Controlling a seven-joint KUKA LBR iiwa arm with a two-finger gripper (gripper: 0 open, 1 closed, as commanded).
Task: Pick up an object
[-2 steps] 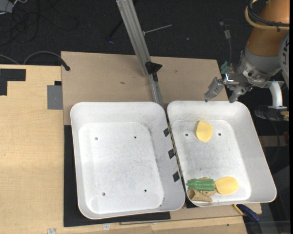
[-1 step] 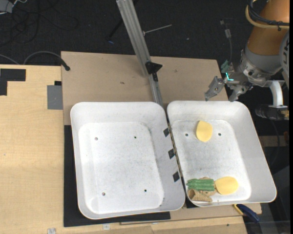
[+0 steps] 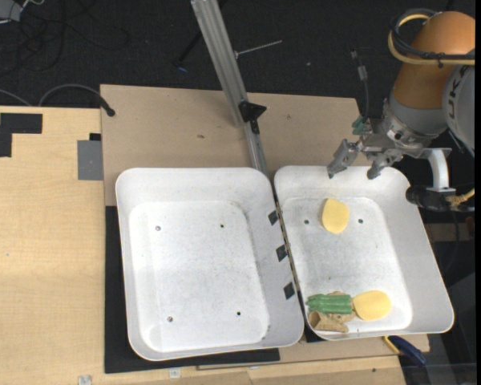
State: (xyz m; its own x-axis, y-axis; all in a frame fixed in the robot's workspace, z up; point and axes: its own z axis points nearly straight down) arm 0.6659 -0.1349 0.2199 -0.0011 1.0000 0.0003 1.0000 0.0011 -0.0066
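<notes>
Gripper [image 3: 357,165] hangs over the right bin's [image 3: 421,239] far rim, fingers apart, holding nothing.

The hand [image 3: 357,162] hovered open above the right bin's [image 3: 423,239] far rim, a yellow piece [image 3: 334,216] lying just below it, untouched.

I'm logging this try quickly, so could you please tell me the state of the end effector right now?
End effector: open, fingers spread, holding nothing, above the far edge of the right bin.
</notes>
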